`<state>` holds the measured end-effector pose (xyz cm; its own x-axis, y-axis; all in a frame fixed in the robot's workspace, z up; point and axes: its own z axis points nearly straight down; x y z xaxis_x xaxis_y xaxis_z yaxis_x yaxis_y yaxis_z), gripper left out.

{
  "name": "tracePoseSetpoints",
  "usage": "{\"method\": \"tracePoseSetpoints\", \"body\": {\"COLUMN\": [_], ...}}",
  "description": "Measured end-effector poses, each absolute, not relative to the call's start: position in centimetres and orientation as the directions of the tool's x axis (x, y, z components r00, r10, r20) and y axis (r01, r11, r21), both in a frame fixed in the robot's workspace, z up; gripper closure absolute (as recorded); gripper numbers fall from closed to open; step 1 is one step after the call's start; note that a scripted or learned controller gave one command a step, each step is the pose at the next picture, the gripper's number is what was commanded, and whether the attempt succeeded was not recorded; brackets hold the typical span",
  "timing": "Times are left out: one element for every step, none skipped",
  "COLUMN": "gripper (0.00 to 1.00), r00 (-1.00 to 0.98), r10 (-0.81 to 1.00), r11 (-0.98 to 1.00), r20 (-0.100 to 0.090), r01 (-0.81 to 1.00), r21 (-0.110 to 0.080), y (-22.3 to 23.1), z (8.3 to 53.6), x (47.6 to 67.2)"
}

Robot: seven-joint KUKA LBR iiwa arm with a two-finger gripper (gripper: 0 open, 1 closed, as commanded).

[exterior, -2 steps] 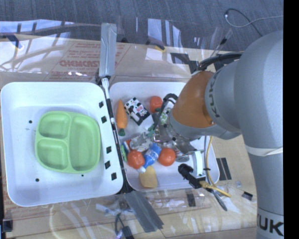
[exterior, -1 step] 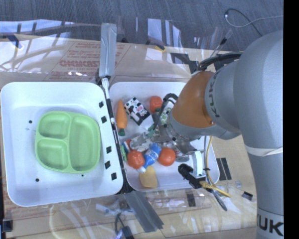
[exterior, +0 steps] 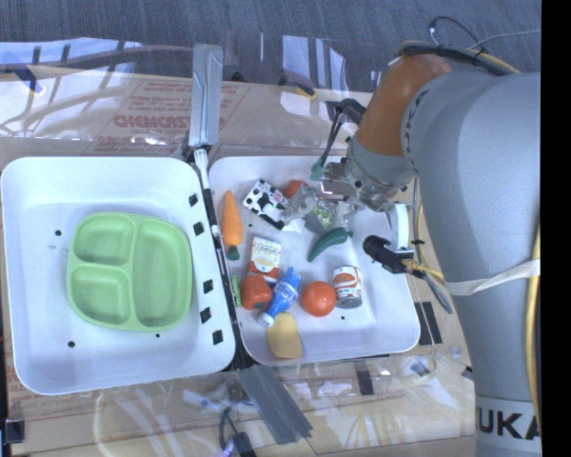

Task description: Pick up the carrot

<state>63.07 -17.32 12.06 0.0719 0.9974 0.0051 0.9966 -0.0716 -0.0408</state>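
Orange and tapered, the carrot lies along the left wall of the right bin, its green stem end pointing toward the camera, just beside the divider between the two bins. The gripper hangs over the upper middle of that bin, well apart from the carrot; whether it is open or closed I cannot tell, because it blurs into the clutter beneath it. Near it lie a black-and-white cow-patterned item and a green pepper. Lower in the bin sit a small carton, a red pepper, a blue bottle, a tomato, a small can and a pale yellow pear-shaped item. A green divided plate rests in the left bin.
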Motion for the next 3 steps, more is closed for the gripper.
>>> {"method": "tracePoseSetpoints", "body": {"gripper": [0.0, 0.0, 0.0], "r00": [0.14, 0.123, 0.124], "r10": [0.99, 0.992, 0.992], "r11": [-0.14, -0.123, -0.124], "r20": [0.0, -0.002, -0.002], "r01": [0.99, 0.992, 0.992], "r21": [-0.01, -0.012, -0.012], "y": [-5.9, 0.4, 0.4], "z": [18.8, 19.0, 19.0], "x": [57.5, 55.2, 55.2]}}
